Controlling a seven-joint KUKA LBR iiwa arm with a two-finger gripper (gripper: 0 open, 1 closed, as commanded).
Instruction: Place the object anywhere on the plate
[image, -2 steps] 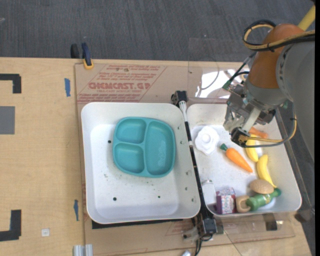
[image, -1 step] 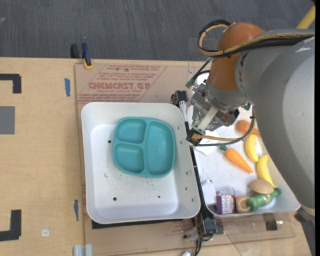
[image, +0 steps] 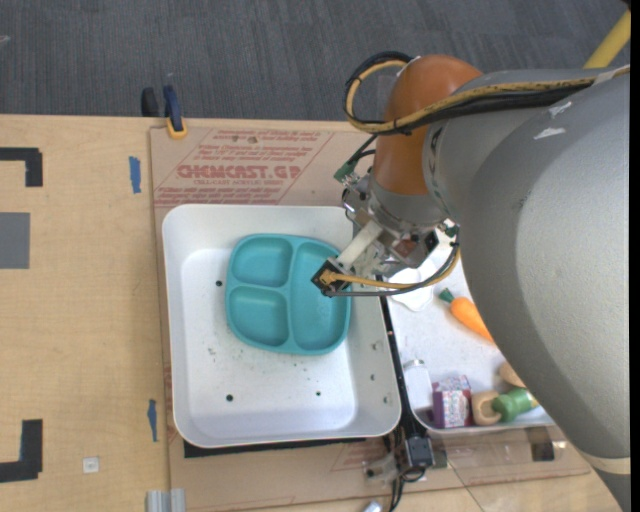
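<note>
Now gripper beside teal plate edge.

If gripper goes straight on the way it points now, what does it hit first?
The gripper likely meets the teal plate near its right edge; depth is unclear, so possibly the left bin at its right wall instead.

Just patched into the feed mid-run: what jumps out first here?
The big grey arm with its orange band takes up the right side, its wrist end over the right edge of the teal divided plate. That plate sits in the left white bin, its visible compartments bare. In the right bin lie an orange carrot and a purple box.
</note>
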